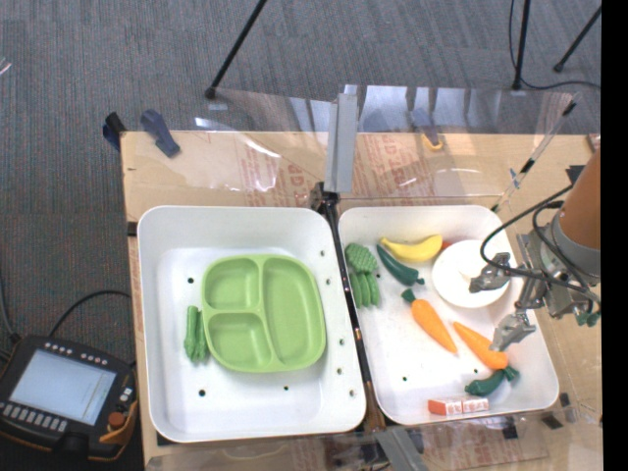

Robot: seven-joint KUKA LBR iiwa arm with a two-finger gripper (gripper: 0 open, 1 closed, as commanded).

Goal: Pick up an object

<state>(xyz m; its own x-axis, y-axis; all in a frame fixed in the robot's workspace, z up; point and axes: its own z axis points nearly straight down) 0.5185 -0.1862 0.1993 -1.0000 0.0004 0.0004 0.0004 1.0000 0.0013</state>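
My gripper (500, 307) hangs over the right side of the right bin (392, 405), its two fingers spread wide and open with nothing held between them. One fingertip (487, 282) is over a small white plate (461, 275); the other (511, 333) is just above the thick end of an orange carrot (480, 345) with a dark green top (491, 381). A second carrot (433, 324) lies to its left. A yellow banana (413, 248), a dark green vegetable (397, 265) and a green leafy piece (362, 274) lie further left.
A small red and white box (457, 406) lies at the right bin's front wall. The left bin (157, 263) holds a green divided plate (263, 312) and a green pod (194, 334). A grey post (340, 150) stands behind the bins.
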